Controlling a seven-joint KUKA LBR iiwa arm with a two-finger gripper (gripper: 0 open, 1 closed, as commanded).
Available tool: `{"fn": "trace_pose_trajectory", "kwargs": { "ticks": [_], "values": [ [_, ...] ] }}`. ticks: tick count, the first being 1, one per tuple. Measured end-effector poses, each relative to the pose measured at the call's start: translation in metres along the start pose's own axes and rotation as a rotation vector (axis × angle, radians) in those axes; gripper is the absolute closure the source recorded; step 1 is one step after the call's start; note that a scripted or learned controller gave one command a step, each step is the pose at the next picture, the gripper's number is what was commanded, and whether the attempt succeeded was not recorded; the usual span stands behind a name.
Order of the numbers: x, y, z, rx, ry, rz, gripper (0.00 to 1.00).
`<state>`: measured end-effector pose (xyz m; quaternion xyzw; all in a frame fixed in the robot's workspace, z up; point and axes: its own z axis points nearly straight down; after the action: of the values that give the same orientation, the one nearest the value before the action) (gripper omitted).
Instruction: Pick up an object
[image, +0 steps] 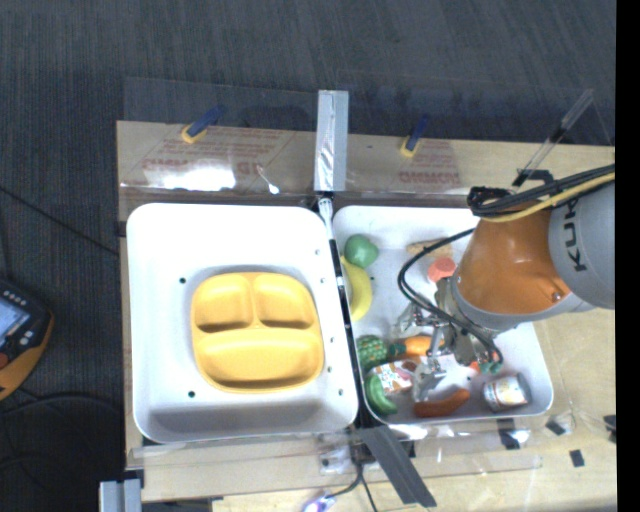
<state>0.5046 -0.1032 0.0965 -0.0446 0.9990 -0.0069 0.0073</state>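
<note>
My gripper (432, 362) hangs low in the right bin (530, 345), over a heap of small toy foods. Right under it lie an orange carrot-like piece (413, 347), a green and red packet (385, 385) and a dark red sausage shape (440, 403). A small can (505, 391) lies to its right. A green round fruit (360, 250) and a yellow banana (358, 290) sit by the bin's left wall. An orange-red piece (441, 267) peeks out beside the arm. I cannot make out whether anything is between the fingers.
The left bin (160, 300) holds a yellow divided plate (258, 330). The orange wrist band (510, 265) and black cables (520, 200) cover the right bin's upper right part. A metal divider (331, 140) stands between the bins at the back.
</note>
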Motion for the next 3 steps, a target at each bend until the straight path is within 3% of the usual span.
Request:
{"fn": "trace_pose_trajectory", "kwargs": {
  "ticks": [1, 2, 3],
  "values": [
    [0.001, 0.000, 0.000, 0.002, -0.004, 0.008, 0.00],
    [-0.015, 0.002, 0.001, -0.004, 0.005, -0.004, 0.00],
    [-0.017, 0.003, 0.000, -0.007, -0.003, 0.061, 0.00]
  ]
}}
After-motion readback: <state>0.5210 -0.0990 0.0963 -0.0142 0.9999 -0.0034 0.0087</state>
